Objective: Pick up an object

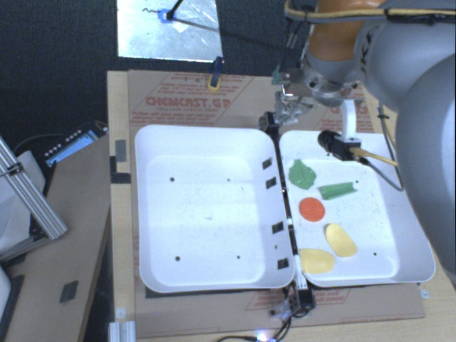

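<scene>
End effector (291, 112) above right bin's (399, 262) far-left corner; grip state unreadable. 5 flat pieces inside, including orange disc (311, 209).

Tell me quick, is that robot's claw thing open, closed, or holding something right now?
Gripper: cannot be told; it hangs over the far edge of the right bin, with nothing seen in it.

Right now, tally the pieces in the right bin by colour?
Green: 2, a leaf-shaped piece and a long flat piece
Orange-red: 1, a disc
Yellow: 2, an oval piece and another by the divider
Total: 5
</scene>
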Controlling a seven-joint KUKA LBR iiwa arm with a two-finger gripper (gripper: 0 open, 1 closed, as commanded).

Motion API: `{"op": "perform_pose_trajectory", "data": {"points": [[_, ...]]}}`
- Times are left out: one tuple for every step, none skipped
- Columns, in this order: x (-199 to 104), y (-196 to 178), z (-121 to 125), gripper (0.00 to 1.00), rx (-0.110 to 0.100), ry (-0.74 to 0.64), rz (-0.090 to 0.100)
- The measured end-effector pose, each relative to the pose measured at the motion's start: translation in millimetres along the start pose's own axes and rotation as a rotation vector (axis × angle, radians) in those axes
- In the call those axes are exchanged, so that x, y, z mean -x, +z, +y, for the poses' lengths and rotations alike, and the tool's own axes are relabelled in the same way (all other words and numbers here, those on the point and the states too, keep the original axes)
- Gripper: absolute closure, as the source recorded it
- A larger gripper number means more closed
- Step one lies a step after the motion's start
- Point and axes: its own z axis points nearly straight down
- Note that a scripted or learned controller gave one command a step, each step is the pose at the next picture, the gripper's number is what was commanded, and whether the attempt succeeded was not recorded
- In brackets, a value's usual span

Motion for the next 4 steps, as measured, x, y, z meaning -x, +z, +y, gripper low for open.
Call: {"op": "perform_pose_trajectory", "data": {"points": [[-56,-83,2,1.0,-0.001,0.0,0.003],[-109,-284,7,1.0,0.009,0.001,0.005],[-78,-274,-63,1.0,-0.012,0.011,0.001],[-134,-147,-89,1.0,-0.022,0.003,-0.001]]}}
